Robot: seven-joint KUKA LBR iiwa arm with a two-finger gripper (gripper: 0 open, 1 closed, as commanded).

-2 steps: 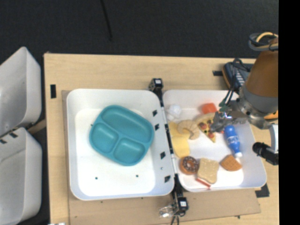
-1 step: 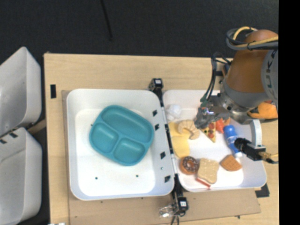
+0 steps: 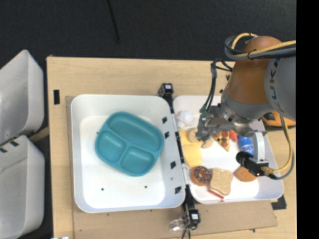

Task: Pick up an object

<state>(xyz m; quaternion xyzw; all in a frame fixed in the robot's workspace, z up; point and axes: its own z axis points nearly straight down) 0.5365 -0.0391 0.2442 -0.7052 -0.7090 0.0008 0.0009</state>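
Note:
My gripper (image 3: 204, 138) hangs low over the right bin (image 3: 199, 195), just above the yellow cheese slice (image 3: 191, 152). Its tips sit next to a small round pale piece (image 3: 194, 134) and a pizza slice (image 3: 223, 140). Nothing shows between the tips. Also in this bin lie a chocolate donut (image 3: 201, 175), a slice of bread (image 3: 222, 181), a brown cookie (image 3: 244, 174), a blue item (image 3: 245, 143) and a clear whitish object (image 3: 185, 117).
The left bin (image 3: 84, 183) holds a teal divided plate (image 3: 129, 143). A black cable and connector (image 3: 251, 164) run across the right bin's right side. Black clips (image 3: 165, 89) mark the divider between the bins. White padded shapes stand at the far left.

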